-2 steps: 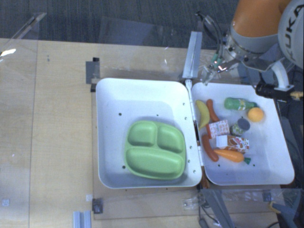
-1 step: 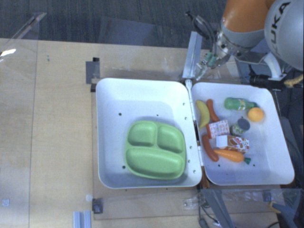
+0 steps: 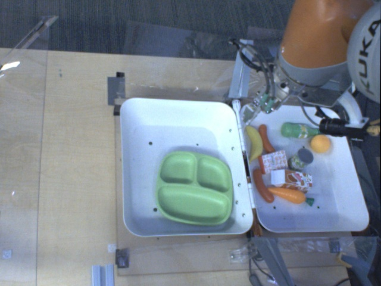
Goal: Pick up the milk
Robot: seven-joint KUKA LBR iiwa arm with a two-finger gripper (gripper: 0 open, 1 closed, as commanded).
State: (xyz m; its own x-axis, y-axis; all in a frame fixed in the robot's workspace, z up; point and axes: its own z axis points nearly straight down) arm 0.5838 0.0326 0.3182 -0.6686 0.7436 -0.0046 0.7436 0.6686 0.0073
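Gripper (image 3: 269,100) seen at far left corner of right bin (image 3: 351,210), under orange wrist; finger state cannot be told, nothing seen held. Milk (image 3: 274,161), small red-white carton, lies below gripper toward near side, wedged among banana (image 3: 254,142), sausage (image 3: 262,187), carrot (image 3: 290,195); crowding judged to hamper grasp. Green divided tray (image 3: 195,187) set in left bin (image 3: 178,115), well left of gripper. Bins rest on pale wooden bench (image 3: 59,159); dark floor beyond.

Grey arm (image 3: 363,46), orange band (image 3: 318,22)
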